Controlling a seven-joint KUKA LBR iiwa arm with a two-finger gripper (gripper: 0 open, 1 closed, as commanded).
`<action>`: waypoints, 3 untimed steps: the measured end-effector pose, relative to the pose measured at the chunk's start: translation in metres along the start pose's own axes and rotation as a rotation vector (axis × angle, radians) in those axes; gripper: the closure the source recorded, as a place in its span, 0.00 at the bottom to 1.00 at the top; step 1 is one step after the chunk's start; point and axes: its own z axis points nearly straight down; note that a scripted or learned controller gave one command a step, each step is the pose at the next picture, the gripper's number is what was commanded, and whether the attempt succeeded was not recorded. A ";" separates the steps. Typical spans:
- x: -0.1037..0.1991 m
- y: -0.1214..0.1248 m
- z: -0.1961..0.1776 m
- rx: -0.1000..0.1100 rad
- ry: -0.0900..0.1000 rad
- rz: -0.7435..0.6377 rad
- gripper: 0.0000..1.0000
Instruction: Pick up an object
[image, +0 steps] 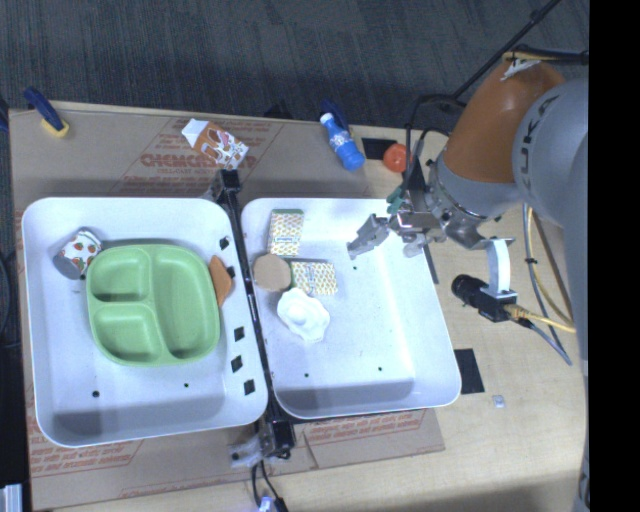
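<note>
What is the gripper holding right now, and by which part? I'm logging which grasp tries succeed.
Nothing is held. The gripper hangs over a bare part of the right bin, with nothing between its fingers; the packets and the white lump lie apart from it.

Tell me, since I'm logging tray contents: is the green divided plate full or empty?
Empty: the green divided plate in the left white bin shows bare compartments.

The hand (372, 236) is hovering over the right bin (400, 330)'s far edge. Left of it, packets (286, 232), a disc (270, 271) and a wad (303, 313) are lying clustered; farther left, a tray (153, 301) is sitting in the other bin (60, 390).
</note>
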 end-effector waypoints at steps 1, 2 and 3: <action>0.040 -0.041 0.149 0.001 0.000 0.000 0.00; 0.040 -0.040 0.139 0.001 -0.001 -0.005 1.00; -0.043 -0.072 0.015 -0.006 -0.003 0.003 1.00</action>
